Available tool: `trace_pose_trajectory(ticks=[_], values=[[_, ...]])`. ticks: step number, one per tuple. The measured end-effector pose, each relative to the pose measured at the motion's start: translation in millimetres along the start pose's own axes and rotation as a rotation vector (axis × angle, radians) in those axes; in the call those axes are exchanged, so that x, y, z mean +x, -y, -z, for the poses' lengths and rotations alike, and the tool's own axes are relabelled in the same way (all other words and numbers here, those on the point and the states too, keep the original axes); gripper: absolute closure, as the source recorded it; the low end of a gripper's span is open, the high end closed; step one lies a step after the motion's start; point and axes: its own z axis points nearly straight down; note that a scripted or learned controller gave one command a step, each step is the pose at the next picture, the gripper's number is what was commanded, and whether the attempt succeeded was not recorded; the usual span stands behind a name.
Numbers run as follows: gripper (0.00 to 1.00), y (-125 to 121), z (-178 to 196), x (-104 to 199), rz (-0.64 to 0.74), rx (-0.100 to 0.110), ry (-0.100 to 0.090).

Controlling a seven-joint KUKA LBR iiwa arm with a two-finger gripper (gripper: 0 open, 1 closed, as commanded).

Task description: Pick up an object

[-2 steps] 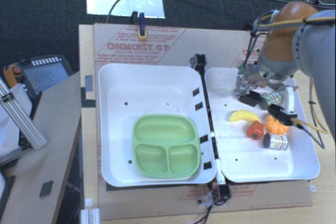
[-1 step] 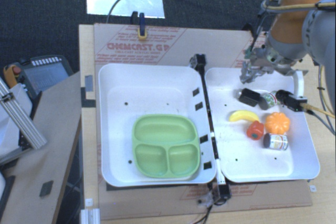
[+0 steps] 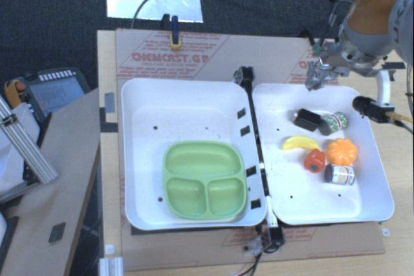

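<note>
Cardboard-covered counter (image 3: 194,55) carries the right white plastic bin (image 3: 362,203), where the small curved yellow toy banana (image 3: 300,143) looks light, stiff, slick, best pinched mid-curve; whether the tool (image 3: 315,79) gapes, I cannot tell.

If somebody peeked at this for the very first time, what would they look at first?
Probably the big light-green plastic tray with three compartments, lying in the left white bin. Next, the bright cluster in the right white bin: a yellow toy banana, a small orange pumpkin and a red toy pepper close together. The grey arm's gripper hangs over that bin's far edge.
</note>
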Motion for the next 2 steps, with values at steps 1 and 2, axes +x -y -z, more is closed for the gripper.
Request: trace_pose_trajectory(ticks=[1, 2], values=[[1.0, 14, 3, 46, 0.002, 0.007, -0.002], [1.0, 28, 2, 92, 0.003, 0.009, -0.002]])
